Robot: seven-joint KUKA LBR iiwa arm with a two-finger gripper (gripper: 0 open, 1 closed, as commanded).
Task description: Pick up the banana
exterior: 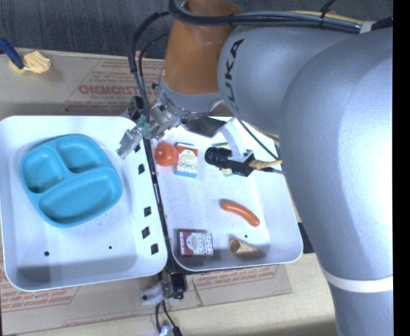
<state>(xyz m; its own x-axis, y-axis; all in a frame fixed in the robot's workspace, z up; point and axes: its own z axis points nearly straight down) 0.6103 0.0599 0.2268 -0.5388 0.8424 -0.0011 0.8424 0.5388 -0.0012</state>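
Hand (129, 144) approx. over left bin (8, 187) edge.

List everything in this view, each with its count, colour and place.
Left bin: one, white, left.
Right bin: one, white, right.
Divided plate: one, blue, in left bin.
Ball: one, orange-red, right bin, far left.
Carton: one, white, blue and red, beside ball.
Sausage: one, orange, mid right bin.
Box: one, dark red, right bin, near edge.
Wedge: one, tan, beside box.
Arm: one, grey, orange band, from right.
Claw: one, silvery, above where the bins meet.
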